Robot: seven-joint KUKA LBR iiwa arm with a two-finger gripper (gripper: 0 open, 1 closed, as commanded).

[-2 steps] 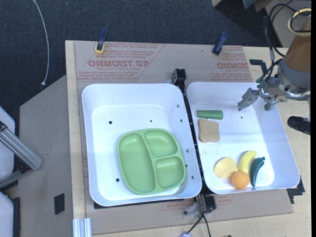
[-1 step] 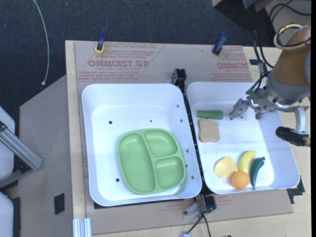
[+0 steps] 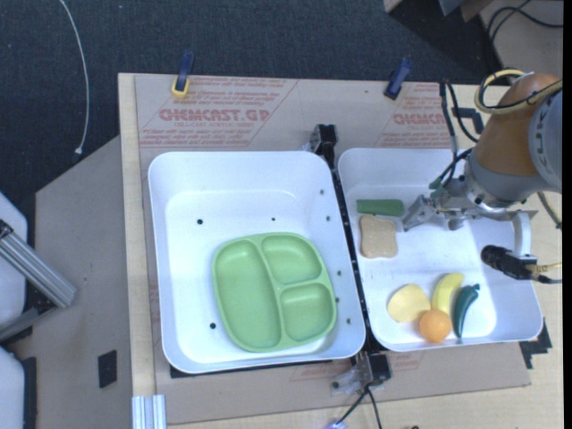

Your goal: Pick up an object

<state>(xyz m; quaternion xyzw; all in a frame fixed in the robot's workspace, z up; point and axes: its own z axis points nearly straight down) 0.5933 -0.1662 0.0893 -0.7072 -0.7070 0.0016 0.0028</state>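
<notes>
In the right bin (image 3: pixel 500 333) lie a flat green piece (image 3: pixel 380 207), a tan bread slice (image 3: pixel 378 237), a pale yellow fruit (image 3: pixel 407 303), a banana (image 3: pixel 446 291), an orange (image 3: pixel 435 326) and a dark green pepper (image 3: pixel 465 307). My gripper (image 3: pixel 435 219) hangs over the upper middle of this bin, just right of the green piece and the bread slice. It is open, and nothing sits between its fingers. The fruit cluster lies below it, toward the bin's front.
The left bin (image 3: pixel 179 195) holds a green divided plate (image 3: pixel 273 289). A black divider (image 3: pixel 344 231) runs between the two bins. Cables (image 3: pixel 456 114) trail along the arm at the right bin's far corner. A black part (image 3: pixel 505 259) sticks out from the arm over the bin's right side.
</notes>
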